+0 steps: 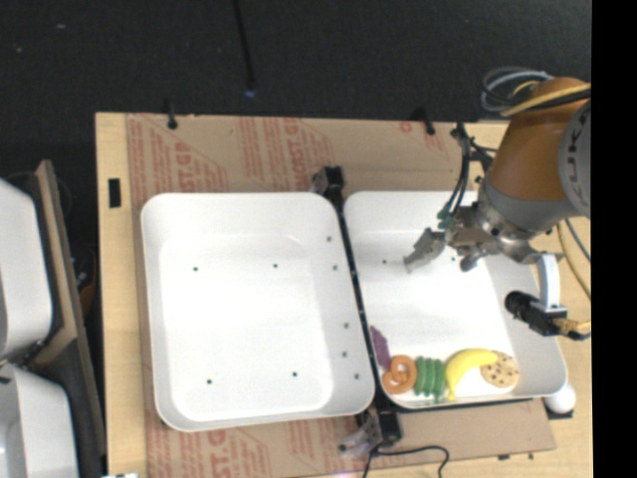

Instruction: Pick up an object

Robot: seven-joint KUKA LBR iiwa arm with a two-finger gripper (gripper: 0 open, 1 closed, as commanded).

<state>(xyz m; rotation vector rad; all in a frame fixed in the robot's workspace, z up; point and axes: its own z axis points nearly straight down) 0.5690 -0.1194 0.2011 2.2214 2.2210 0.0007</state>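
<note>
Chiefly, the risk is a close on nothing. The gripper (441, 257) hangs over the bare far half of the right bin (428, 312), fingers spread wide with nothing between them. All 5 toys sit bunched along that bin's near wall, well apart from the tool. A straight drop from this spot would likely meet only white floor.

Taken from the right bin's left wall rightwards, the row brings its own troubles. The purple piece (379, 345) lies close against that wall, so a finger would probably strike the wall before getting behind it. The orange ring (400, 373) touches the green piece (430, 376), which touches the banana (468, 363), and the cookie (500, 371) is tucked against the banana's right end. In so tight a pack, I judge a finger may land on a neighbour, shove the row, or pinch 2 things and lose both. The near wall leaves little room on that side, and the flat cookie offers little to grip.

Around this, the left bin (239, 307) butts against the right bin's left wall, and both rest on cardboard (219, 157). Only bare bin floor lies between gripper and row, so walls and crowding are the sole hindrance.
</note>
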